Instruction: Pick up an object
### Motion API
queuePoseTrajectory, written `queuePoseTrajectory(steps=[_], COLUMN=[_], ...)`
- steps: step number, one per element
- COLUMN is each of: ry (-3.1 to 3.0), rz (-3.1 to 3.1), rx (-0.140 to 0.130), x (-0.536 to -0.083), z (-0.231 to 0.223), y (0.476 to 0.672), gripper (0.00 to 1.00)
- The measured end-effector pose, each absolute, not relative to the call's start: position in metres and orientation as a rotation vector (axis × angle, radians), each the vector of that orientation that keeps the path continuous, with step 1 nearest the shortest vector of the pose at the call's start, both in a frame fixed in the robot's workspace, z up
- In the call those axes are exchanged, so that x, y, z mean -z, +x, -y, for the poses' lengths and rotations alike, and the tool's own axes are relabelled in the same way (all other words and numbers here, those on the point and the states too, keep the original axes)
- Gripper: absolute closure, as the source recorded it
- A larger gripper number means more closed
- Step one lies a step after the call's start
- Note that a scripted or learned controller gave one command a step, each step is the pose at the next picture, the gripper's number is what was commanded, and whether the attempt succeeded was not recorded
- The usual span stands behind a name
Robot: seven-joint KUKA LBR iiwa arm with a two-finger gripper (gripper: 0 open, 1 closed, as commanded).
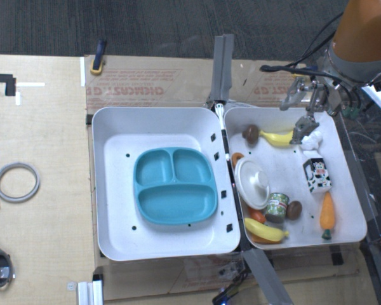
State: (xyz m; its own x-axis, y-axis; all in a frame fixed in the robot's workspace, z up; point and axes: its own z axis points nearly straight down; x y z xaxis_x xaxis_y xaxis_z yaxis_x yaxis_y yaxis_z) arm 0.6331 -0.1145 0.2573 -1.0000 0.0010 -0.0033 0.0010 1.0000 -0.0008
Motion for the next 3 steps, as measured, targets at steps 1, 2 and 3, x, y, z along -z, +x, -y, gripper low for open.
queuePoseTrajectory(steps=[1, 2, 3], ry=[0.013, 0.226, 0.297], rz=[-3.14, -3.13, -3.124], rx=[0.001, 0.001, 0.0], x=[-0.128, -0.093, -0.092], z=[0.116, 0.167, 0.118], y=[0.597, 0.49, 0.538], gripper=[0.0, 0.0, 0.0])
